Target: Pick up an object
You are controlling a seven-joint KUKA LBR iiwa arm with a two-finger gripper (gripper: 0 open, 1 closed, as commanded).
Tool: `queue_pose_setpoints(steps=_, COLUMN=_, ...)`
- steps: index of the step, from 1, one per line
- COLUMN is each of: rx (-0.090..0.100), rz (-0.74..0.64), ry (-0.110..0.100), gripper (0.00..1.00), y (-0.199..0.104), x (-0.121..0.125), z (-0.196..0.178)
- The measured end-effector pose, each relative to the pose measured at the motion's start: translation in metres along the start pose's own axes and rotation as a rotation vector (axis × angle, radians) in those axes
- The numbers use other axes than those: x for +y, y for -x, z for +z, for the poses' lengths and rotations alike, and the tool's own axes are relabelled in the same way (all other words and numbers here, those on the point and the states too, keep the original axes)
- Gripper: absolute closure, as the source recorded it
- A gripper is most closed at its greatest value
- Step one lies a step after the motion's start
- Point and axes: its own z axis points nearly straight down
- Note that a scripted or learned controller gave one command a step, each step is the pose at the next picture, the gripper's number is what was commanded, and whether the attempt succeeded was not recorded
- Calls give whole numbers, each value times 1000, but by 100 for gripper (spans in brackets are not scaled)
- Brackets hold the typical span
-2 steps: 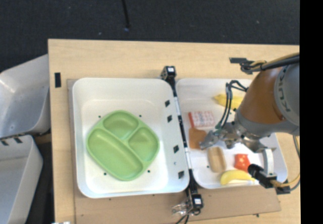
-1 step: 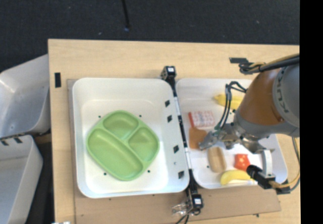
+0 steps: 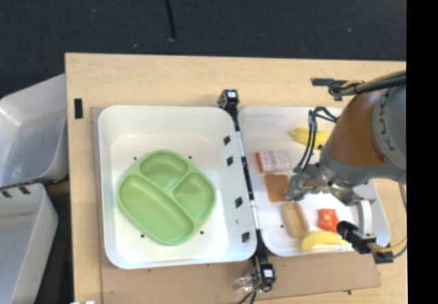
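Gripper (image 3: 295, 190): you see it low over the right bin (image 3: 274, 249), at the end of the arm; whether it is spread or closed you cannot tell from this blurred, slanted look.
Brown slab (image 3: 275, 187): lies just left of the gripper tip, touching or nearly so; you cannot tell which.
Bread roll (image 3: 294, 220): just below the gripper, on the bin floor.
Red-and-white packet (image 3: 273, 160): up and left of the tip, beside the brown slab.
Red block (image 3: 328, 218): down and right, near.
Lower banana (image 3: 324, 241): beyond the red block, at the bin's near wall.
Upper banana (image 3: 306, 135): above, partly behind the arm.
Arm (image 3: 363, 138): reaches in from the right, orange band above the grey wrist, angled downward.
Green divided plate (image 3: 166, 196): well apart to the left, in the left bin (image 3: 109, 159).
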Motion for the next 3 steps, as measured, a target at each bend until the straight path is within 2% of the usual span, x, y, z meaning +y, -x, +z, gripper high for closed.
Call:
queue_pose_setpoints(steps=1, rx=-2, rz=-4, ry=3, gripper=100, y=3, x=-8, z=-51)
queue_pose_setpoints(steps=2, rx=-3, rz=-14, ry=5, gripper=100, y=13, x=-2, z=-109)
queue_pose_setpoints(steps=3, rx=-2, rz=-15, ry=2, gripper=100, y=14, x=0, z=-139)
